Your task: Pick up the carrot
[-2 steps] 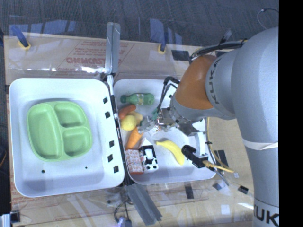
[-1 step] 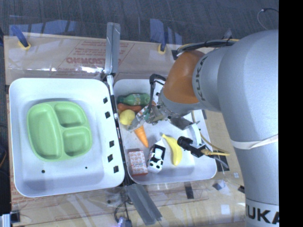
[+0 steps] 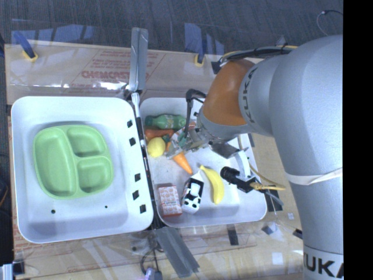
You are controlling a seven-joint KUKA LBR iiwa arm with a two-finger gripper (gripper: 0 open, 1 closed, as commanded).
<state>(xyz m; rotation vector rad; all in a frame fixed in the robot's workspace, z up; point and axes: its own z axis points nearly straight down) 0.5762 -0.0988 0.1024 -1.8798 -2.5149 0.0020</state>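
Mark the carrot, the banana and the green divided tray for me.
carrot (image 3: 183,161): camera view, middle of its orange body.
banana (image 3: 214,184): camera view, middle of its curved yellow length.
green divided tray (image 3: 49,156): camera view, floor of its large left compartment.

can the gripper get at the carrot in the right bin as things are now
Probably yes. The gripper is already low in the right bin, just above the carrot. The lemon and banana crowd it, but its top looks uncovered.

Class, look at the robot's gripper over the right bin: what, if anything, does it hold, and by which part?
It cannot be told. The gripper sits low by the orange tapered carrot, near its thick end, but no hold on it is visible.
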